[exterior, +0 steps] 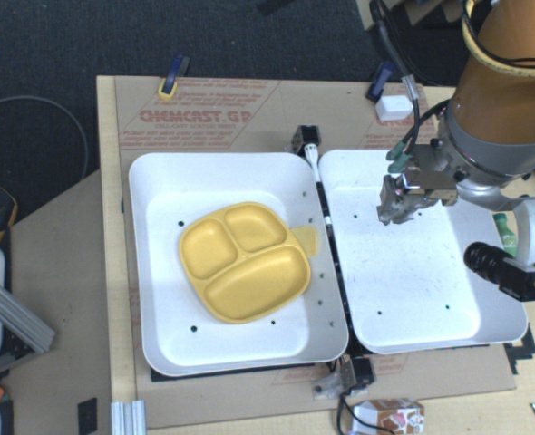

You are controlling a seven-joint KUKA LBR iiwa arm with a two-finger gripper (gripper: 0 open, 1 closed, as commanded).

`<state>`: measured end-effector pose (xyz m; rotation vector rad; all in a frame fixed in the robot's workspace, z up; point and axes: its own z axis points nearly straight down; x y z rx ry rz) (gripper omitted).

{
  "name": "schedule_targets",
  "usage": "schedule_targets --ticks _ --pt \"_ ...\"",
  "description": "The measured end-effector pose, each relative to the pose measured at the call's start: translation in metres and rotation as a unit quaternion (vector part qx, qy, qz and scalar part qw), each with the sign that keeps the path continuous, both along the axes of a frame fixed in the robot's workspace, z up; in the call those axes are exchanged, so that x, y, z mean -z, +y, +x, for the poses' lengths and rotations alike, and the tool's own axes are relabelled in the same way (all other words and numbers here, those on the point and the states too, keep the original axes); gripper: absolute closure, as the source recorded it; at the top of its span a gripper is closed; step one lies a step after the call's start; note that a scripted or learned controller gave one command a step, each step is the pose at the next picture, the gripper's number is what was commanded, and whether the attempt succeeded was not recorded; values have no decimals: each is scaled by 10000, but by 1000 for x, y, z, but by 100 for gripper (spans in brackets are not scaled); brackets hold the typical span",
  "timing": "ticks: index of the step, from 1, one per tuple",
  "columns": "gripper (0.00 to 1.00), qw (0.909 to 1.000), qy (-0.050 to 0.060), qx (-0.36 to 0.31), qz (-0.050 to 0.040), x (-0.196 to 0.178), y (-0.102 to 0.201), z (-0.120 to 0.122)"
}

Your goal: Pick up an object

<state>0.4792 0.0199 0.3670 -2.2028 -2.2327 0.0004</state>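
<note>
At far left, near the top edge of the board (113, 270), a blue and yellow clamp (170, 78). Below it, the left bin (145, 243), white and shallow. Inside, slightly below its middle, a yellow tray (245, 261), flat on the floor and turned at a slant: two small compartments toward the top, one long compartment below. Just at the tray's right edge, a small pale yellow tab (306, 240), close to the bin's right wall. Between the two bins at the top, a black clip (306, 139). Further right, the right bin (413, 306), its floor lightly speckled. Over its upper part, the gripper (396, 211), pointed down and well apart from the tray; spread or pressed together, cannot tell. Above the bin, a white block (393, 108). At far right, the arm (508, 80) with its orange band.
</note>
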Motion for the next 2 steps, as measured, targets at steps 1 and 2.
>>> schedule_targets --ticks 1,2 --pt "100 10000 -37 29 -6 -16 58 0" --pt "100 10000 -57 54 -7 -71 70 1"
